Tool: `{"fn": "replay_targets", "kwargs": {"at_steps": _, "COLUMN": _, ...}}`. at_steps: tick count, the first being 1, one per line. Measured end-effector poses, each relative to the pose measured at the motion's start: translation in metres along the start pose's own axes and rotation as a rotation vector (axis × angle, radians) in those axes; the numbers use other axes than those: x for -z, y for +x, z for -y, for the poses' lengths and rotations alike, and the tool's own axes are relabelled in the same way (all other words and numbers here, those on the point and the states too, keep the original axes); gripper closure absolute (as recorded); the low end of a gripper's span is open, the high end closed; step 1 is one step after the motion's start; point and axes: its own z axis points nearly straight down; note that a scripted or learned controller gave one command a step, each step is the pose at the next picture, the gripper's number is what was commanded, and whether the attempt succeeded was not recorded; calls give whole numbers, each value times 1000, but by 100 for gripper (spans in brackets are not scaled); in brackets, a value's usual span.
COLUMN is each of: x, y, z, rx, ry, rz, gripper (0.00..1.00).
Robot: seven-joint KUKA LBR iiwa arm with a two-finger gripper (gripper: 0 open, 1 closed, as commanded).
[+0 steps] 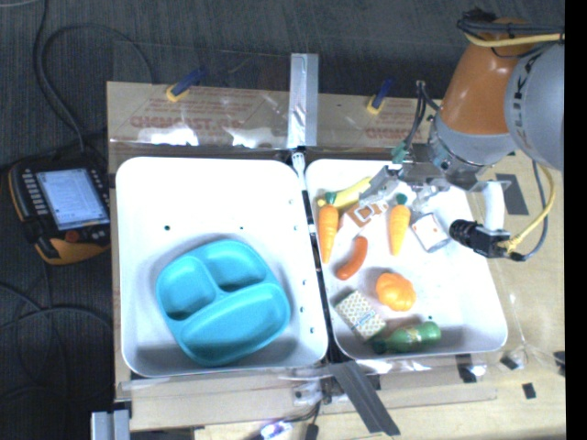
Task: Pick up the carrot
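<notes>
A: Bench, wood-edged, on dark carpet: two shallow white plastic bins side by side. Left white bin (147,191) — contents?

B: One item, a blue moulded plastic divided plate (223,296), lying flat, well apart from the task's things.

A: Right white bin (477,291)?

B: Two orange plastic carrots. Carrot by the divider (326,231), lying lengthwise against the left wall. Carrot near the gripper (397,227), tip pointing down, just below the tool. Also: yellow toy banana (347,193), red-orange toy sausage (351,257), round orange toy fruit (395,291), green toy vegetable (406,337), small patterned packet (359,313).

A: Grey two-finger gripper (404,186)?

B: Hangs over the bin's upper part, close above the nearer carrot's top. Probably placed there for a descent onto it. Finger spread: cannot tell. Nothing seen held
</notes>
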Motion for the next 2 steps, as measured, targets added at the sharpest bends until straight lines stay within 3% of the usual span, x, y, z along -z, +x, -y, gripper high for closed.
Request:
{"fn": "replay_targets", "kwargs": {"at_steps": 1, "x": -82, "y": -9, "z": 15, "rx": -27, "ry": 1, "rz": 0, "gripper": 0}}
{"fn": "replay_targets", "kwargs": {"at_steps": 2, "x": -82, "y": -9, "z": 15, "rx": -27, "ry": 1, "rz": 0, "gripper": 0}}
